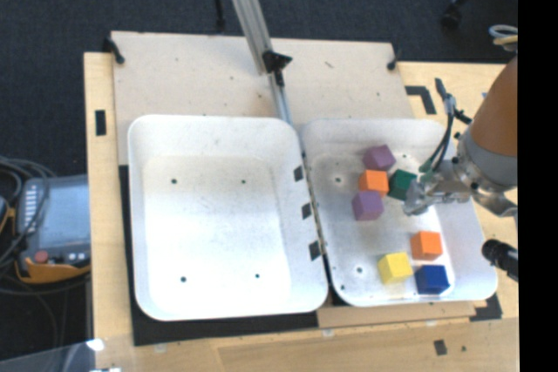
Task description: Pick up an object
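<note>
On the bench [100, 187], the right bin [336, 274] holds seven blocks; the gripper [417, 198] hovers beside the green block [403, 183], finger state unclear, nothing visibly lifted yet.

Two white bins [218, 292] sit on a tan worktop [261, 344]. By the grey hand [417, 196]: green cube [403, 184], two purple [378, 157], two orange [375, 180], one yellow [394, 267], one blue [432, 279].

One fixed camera looks down aslant on both white bins [139, 179].
</note>
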Motion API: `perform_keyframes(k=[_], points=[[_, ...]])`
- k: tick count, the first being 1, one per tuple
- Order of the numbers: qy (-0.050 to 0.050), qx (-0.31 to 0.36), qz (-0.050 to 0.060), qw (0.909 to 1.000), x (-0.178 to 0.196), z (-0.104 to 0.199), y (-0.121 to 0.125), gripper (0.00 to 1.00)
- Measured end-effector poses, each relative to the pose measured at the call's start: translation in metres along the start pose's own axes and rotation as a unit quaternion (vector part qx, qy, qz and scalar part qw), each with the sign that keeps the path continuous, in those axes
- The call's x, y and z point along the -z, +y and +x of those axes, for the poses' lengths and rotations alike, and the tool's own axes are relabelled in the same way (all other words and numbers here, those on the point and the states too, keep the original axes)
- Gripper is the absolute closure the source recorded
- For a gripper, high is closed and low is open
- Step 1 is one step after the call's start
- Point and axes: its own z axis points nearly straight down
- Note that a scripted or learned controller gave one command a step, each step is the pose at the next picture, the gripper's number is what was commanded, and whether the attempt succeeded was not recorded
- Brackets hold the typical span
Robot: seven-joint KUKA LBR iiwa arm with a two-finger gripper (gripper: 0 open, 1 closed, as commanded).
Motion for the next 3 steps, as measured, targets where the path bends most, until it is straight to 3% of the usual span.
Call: perform_keyframes(k=[1, 3], points=[[0.000, 0.000, 0.001, 1.0000, 0.041, -0.001, 0.002, 1.00], [0.002, 0.002, 0.006, 1.0000, 0.024, 0.118, 0.023, 1.00]])
